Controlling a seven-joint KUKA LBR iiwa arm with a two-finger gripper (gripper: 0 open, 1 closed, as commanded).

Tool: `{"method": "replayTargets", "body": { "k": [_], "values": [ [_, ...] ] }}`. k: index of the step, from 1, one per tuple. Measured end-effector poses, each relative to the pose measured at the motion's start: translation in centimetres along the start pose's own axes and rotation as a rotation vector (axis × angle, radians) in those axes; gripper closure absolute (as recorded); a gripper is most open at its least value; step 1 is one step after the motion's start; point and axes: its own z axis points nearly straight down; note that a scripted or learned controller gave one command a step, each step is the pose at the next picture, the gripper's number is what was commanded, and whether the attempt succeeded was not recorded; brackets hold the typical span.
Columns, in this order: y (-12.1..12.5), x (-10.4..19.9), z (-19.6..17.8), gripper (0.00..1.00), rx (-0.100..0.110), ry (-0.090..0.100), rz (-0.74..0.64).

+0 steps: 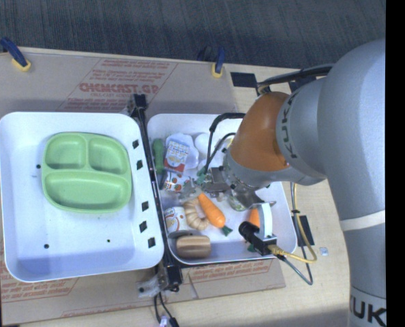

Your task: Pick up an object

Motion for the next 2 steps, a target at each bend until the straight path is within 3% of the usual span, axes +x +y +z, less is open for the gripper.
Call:
{"method": "replayTargets", "body": {
  "k": [1, 2],
  "values": [
    [0.1, 0.0, -1.1, 1.00, -0.002, -0.002, -0.004],
    [-4.9, 0.2, -12.1, 1.00, -0.008, -0.002, 0.002]
  ]
}}
